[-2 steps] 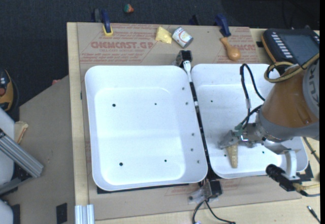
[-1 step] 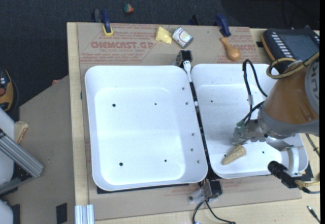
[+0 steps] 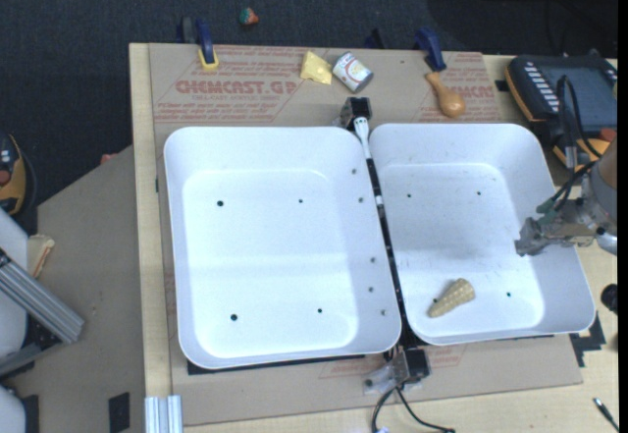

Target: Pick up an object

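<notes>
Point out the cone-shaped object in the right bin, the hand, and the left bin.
cone-shaped object (image 3: 451, 298): camera view, mid-body.
hand (image 3: 531, 236): camera view, between its fingertips.
left bin (image 3: 178, 225): camera view, left wall.

Tool (image 3: 530, 237) low at right (arm mostly cropped), pointing left

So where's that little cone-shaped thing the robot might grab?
The cone-shaped object lies in the right-hand bin, near its front edge, just right of the divide between the two bins. The gripper is up and to its right, by the bin's right wall.
</notes>
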Motion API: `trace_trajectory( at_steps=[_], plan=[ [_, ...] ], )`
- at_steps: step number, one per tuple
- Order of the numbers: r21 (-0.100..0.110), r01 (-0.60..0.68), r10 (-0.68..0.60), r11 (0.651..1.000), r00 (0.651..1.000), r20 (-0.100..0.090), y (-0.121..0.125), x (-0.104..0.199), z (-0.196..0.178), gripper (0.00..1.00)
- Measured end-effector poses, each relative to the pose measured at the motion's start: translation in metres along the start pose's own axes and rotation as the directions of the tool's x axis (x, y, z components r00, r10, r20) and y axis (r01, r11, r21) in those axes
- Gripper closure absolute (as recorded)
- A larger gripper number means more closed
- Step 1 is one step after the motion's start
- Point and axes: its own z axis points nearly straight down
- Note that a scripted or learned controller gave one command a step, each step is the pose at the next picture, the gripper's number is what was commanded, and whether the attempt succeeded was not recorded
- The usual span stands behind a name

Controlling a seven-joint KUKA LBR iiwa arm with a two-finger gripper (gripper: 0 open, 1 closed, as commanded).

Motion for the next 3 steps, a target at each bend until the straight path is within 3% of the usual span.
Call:
trace_trajectory(
  at_steps=[2, 3],
  plan=[
    [-0.007, 0.011, -0.011, 1.000, 1.000, -0.003, 0.041, 0.058, -0.216, 1.00],
    [0.015, 0.012, -0.012, 1.000, 1.000, -0.009, 0.092, 0.124, -0.128, 1.00]
  ],
)
